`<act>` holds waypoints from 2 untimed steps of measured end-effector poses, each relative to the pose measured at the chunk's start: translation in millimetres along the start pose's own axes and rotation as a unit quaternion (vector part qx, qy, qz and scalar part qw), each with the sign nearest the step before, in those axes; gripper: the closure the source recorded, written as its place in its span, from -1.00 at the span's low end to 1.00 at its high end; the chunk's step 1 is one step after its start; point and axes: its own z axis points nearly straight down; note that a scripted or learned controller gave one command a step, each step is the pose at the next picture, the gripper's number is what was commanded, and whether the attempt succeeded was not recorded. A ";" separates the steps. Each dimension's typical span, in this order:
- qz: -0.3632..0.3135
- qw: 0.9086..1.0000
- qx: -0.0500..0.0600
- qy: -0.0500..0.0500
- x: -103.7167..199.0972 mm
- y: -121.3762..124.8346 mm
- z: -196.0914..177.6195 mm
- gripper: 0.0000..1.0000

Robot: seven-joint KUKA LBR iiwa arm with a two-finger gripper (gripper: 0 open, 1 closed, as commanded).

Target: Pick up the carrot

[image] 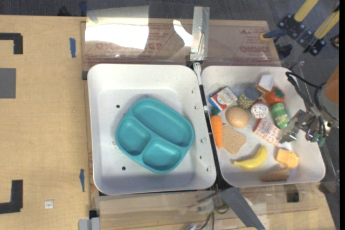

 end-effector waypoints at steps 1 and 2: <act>0.195 0.981 0.002 0.004 31.0 20.0 -4.1 1.00; 0.323 0.946 0.001 0.001 51.3 79.6 -46.9 1.00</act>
